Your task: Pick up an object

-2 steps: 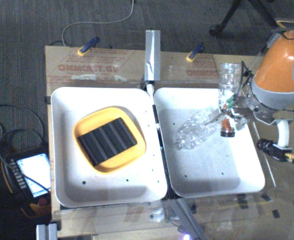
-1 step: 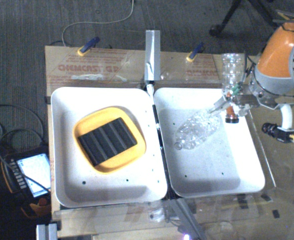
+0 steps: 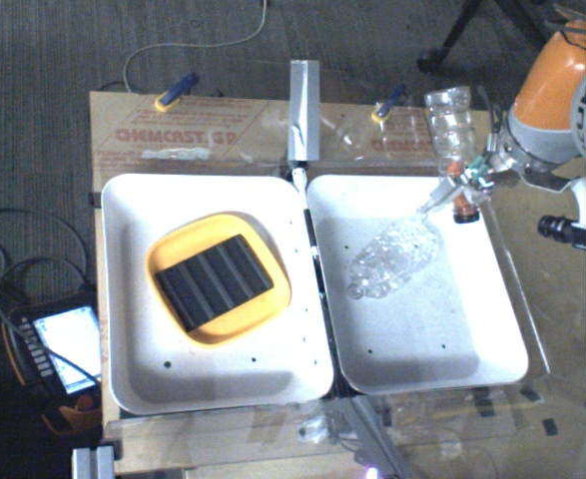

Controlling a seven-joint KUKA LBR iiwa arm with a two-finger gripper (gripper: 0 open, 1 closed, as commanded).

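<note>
Clear plastic bottle (image 3: 392, 257) lies slantwise, right bin (image 3: 492, 357), far half. We judge it light, crushable, slippery; grasp across mid-body. Gripper (image 3: 469, 183) at far right rim; jaw state: we cannot tell.

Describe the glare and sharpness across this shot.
Camera view: even overhead light with soft shadows; the yellow tray is sharp; the clear crumpled plastic object in the right bin washes into the white; the gripper area is slightly blurred.
</note>
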